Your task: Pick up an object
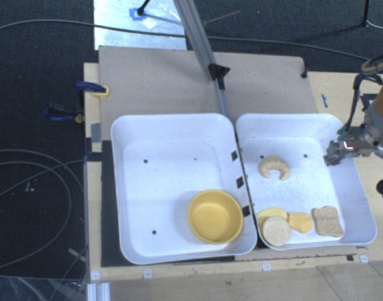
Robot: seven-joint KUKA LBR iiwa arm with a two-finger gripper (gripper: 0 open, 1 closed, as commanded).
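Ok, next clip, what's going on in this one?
A single robot arm reaches in from the right, its claw hovering over the right edge of the right bin with nothing visibly in it. That bin holds a croissant near the middle and, along the front, a round cracker, a yellow piece and a bread slice. The left bin holds a yellow bowl. Nothing has been picked up yet.
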